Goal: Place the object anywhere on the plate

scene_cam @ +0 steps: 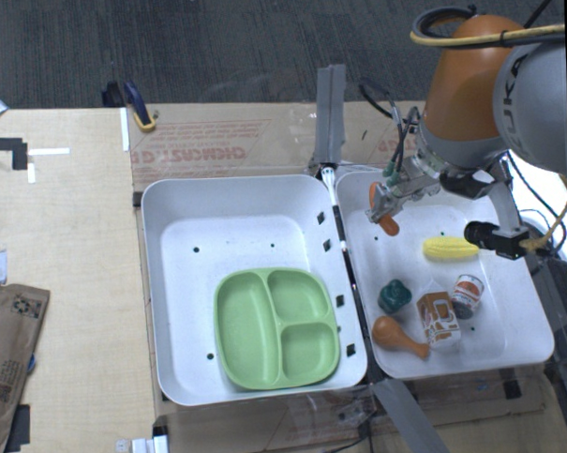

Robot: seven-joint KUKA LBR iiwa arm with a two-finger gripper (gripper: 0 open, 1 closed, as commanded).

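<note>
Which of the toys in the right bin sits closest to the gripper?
The yellow corn cob. It lies just below and right of the gripper, while the dark green toy and the rest sit nearer the bin's front.

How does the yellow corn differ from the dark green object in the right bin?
The corn is yellow and long, lying on its side; the dark green object is short and rounded. The corn lies nearer the bin's far right side, the green object nearer the divider. Both rest in the right bin, untouched.

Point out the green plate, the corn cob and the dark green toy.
green plate [233,308]: camera view, on its long left compartment.
corn cob [450,249]: camera view, on the middle of the cob.
dark green toy [394,297]: camera view, on its top.
</note>
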